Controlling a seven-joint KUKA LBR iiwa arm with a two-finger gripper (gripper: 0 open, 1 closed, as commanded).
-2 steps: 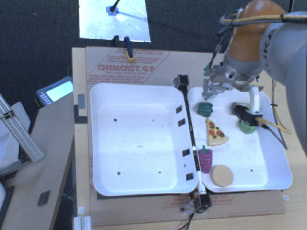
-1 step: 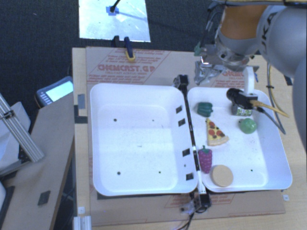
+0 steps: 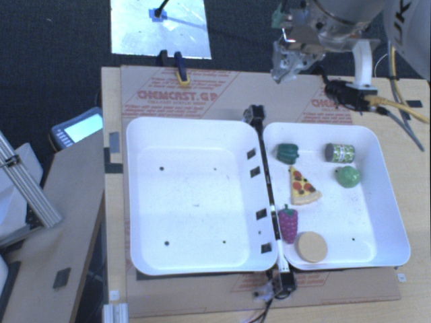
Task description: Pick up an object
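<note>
The right bin (image 3: 384, 200) holds several small toys: a dark green pepper (image 3: 287, 153), a grey can with a green label (image 3: 340, 153), a green apple (image 3: 348, 176), a pizza slice (image 3: 303, 188), a purple bunch of grapes (image 3: 289, 223) and a round tan biscuit (image 3: 312, 247). My gripper (image 3: 285, 66) hangs high above the bench, beyond the far rim of the right bin, up and a little left of the pepper. Nothing shows between its fingers.
The left bin (image 3: 192, 194) lies beside the right one, a black clip strip (image 3: 264, 180) running between them. A brown board (image 3: 202, 93) sits under both bins. A shiny metal sheet (image 3: 160, 17) lies at the far left, cables (image 3: 377, 103) at the far right.
</note>
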